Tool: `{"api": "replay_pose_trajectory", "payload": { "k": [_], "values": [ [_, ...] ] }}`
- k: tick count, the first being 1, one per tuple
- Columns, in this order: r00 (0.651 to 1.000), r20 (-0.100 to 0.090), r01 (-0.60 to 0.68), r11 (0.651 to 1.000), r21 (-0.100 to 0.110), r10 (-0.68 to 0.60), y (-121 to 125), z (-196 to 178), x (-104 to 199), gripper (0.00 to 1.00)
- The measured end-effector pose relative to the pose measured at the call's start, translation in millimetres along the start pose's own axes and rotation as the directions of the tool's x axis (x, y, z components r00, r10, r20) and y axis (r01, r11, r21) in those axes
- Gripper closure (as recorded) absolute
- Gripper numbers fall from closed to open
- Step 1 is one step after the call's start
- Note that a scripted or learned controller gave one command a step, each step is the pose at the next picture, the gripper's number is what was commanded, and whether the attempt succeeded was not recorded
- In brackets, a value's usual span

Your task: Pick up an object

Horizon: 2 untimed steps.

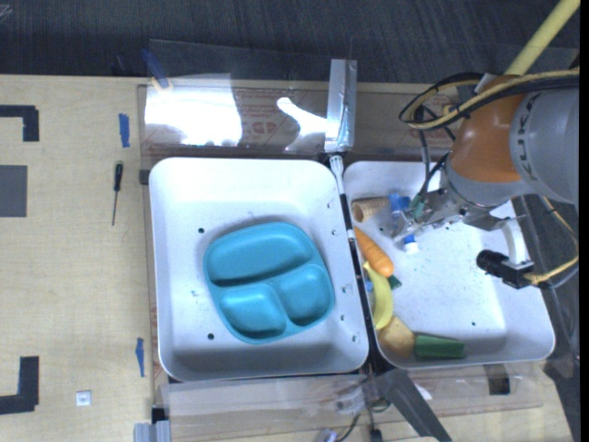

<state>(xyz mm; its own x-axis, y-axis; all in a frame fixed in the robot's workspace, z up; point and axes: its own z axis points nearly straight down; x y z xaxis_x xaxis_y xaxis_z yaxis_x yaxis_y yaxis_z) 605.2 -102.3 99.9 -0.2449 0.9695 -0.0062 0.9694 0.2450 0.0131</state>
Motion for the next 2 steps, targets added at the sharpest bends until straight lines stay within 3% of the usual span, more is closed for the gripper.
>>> {"api": "replay_pose_trajectory", "payload": {
  "k": [1, 2],
  "values": [
    [0.998, -0.007, -0.06, 0.998, 0.006, 0.06, 30, -88, 99, 1.0],
    [0.957, -0.003, -0.291, 0.957, 0.007, 0.291, 27, -228, 114, 1.0]
  ]
}}
